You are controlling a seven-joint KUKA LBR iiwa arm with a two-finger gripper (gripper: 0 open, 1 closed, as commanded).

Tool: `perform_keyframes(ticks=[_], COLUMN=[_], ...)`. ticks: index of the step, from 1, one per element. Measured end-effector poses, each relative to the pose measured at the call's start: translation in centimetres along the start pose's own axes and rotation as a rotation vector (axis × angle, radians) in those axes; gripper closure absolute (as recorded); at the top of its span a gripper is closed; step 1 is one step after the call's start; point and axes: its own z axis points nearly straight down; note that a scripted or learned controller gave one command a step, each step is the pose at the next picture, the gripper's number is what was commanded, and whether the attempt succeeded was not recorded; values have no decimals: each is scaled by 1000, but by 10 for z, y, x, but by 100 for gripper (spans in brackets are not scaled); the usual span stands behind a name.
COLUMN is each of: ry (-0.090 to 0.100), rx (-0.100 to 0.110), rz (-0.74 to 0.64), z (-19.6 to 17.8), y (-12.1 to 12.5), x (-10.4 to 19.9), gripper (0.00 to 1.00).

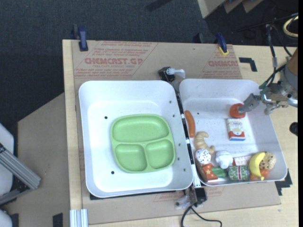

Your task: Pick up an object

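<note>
green divided plate point(142, 143) sitting in left bin point(94, 98), right bin point(265, 131) crammed with toy food, hot dog point(190, 123), banana point(256, 164), small carton point(236, 129), claw point(258, 103) spread apart over red tomato point(235, 110)

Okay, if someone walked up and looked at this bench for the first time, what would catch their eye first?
Probably the green tray, sitting alone in the left bin. Next, the jumble of toy food along the near edge of the right bin, then the gripper reaching in beside a red ball.

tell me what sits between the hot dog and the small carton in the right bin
Nothing: in the camera view, bare white bin floor separates the hot dog from the carton.
</note>
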Motion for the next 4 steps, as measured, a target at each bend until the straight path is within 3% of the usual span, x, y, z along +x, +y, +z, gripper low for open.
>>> perform_keyframes(ticks=[1, 2, 3, 4], ry=[2, 2, -1, -1], rx=[2, 6, -1, -5], rz=[-3, 3, 2, -6], z=[127, 122, 111, 120], y=[39, -24, -21, 26], x=[14, 8, 9, 72], gripper=[0, 0, 100, 100])
